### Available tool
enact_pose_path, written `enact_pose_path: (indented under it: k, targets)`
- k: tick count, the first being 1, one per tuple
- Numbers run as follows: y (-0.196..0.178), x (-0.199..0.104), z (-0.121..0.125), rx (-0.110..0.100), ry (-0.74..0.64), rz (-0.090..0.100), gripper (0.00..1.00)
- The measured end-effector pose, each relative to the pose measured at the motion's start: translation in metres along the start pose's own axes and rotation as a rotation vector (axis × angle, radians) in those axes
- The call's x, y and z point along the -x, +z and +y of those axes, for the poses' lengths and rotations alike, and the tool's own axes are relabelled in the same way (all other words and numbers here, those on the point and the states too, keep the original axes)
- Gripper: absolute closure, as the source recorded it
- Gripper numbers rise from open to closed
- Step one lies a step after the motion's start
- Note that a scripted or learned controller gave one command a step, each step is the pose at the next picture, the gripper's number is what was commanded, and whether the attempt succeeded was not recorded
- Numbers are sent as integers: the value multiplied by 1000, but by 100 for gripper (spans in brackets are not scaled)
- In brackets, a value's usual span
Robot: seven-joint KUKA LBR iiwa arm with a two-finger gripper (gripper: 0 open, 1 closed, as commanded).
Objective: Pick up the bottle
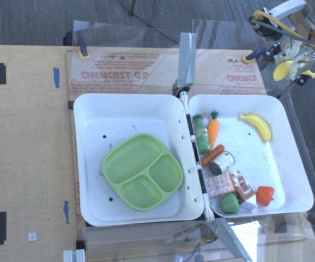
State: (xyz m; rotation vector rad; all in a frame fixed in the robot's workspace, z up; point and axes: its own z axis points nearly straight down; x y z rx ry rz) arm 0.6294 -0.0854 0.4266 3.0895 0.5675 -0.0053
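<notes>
The bottle [202,135] is small and green with a pale label. It lies lengthwise against the left wall of the right bin [288,146], cap towards the back. An orange carrot [213,129] lies right beside it, and a red sausage-shaped piece [212,154] touches its near end. The gripper [295,64] hangs past the right bin's far right corner among yellow cables, well away from the bottle and outside both bins.
The right bin also holds a banana [257,126], a silver can [223,161], a printed carton [226,184], a green pepper [229,202] and a red pepper [265,195]. A green divided plate [143,171] lies in the left bin [92,119].
</notes>
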Motion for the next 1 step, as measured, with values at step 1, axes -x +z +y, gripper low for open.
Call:
enact_pose_path:
  k: [1]
  targets:
    - [-7,-52,-61,1,153,4,100]
